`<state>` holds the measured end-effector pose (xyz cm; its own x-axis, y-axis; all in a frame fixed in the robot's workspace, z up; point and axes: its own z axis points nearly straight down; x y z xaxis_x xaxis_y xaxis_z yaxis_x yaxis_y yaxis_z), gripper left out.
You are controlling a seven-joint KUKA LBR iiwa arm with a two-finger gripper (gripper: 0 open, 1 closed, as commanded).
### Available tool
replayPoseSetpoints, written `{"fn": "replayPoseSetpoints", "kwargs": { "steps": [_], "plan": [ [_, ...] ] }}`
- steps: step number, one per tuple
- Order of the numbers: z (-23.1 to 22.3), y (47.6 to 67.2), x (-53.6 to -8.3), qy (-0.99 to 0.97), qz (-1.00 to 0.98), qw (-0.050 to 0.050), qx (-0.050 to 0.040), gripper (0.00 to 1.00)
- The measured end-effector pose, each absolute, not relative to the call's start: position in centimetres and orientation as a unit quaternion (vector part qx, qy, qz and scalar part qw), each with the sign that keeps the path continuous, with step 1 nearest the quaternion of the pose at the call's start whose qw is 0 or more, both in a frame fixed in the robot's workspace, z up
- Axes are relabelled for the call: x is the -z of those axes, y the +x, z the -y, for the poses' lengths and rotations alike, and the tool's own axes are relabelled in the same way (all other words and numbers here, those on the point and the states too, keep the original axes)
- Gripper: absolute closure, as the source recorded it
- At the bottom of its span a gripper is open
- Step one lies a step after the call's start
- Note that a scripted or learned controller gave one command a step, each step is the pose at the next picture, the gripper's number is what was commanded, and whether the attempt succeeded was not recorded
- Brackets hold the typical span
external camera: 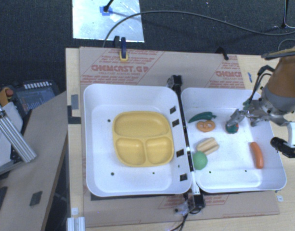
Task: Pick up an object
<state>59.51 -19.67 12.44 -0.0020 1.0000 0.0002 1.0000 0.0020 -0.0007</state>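
Nearest the lens, the left white bin [96, 177] carries a yellow three-compartment plastic tray [141, 138]. Across the divider, the right white bin [234, 181] holds a green ball [199, 160], a tan bread roll [208, 145], an orange slice-shaped toy [205, 125], a dark green pepper [202, 116] and an orange-red sausage [256, 154]. The gripper [234, 120] hangs over a dark green lump [231, 127]; I cannot tell how its jaws stand.

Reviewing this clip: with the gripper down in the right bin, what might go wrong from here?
The gripper sits low over a small dark green object, a small target that may slip away. The orange slice and green pepper lie close by and might get nudged. The hot dog lies under the arm's side.
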Motion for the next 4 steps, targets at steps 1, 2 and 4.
{"fn": "replayPoseSetpoints", "kwargs": {
  "steps": [1,2,4],
  "plan": [
    [19.6,59.5,-8.3,-0.707,0.708,0.001,-0.0003,0.00],
    [19.7,59.7,-9.6,-0.707,0.708,-0.002,0.0011,1.00],
    [19.6,59.8,-20.9,-0.705,0.709,-0.003,0.0014,1.00]
  ]
}}
